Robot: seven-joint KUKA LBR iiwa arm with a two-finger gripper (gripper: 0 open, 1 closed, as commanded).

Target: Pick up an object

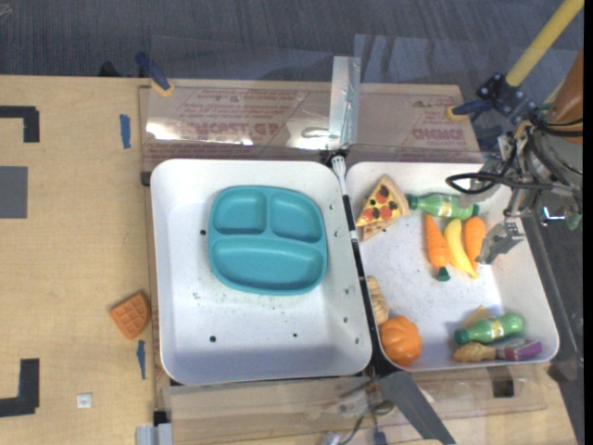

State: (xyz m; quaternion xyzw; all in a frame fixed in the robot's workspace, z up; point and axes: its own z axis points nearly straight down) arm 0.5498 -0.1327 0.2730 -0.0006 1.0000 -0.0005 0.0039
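My gripper (503, 241) hangs over the right bin (408, 276) near its right wall, just right of a cluster of toy food. That cluster holds an orange carrot (435, 241), a yellow banana (460, 247) and a second carrot (474, 235), with a green bottle (439, 206) lying above them. A pizza slice (382, 204) rests at the bin's upper left. An orange pumpkin (401, 338) and a tan pastry (375, 299) sit at the lower left. Another green bottle (491, 327) and a purple piece (522, 349) lie at the lower right. Nothing is visibly held.
The left bin (176, 332) holds a teal divided plate (269, 239). A small waffle toy (130, 314) lies on the wooden bench left of the bins. Cables and the arm's wrist (542, 170) crowd the right bin's upper right corner.
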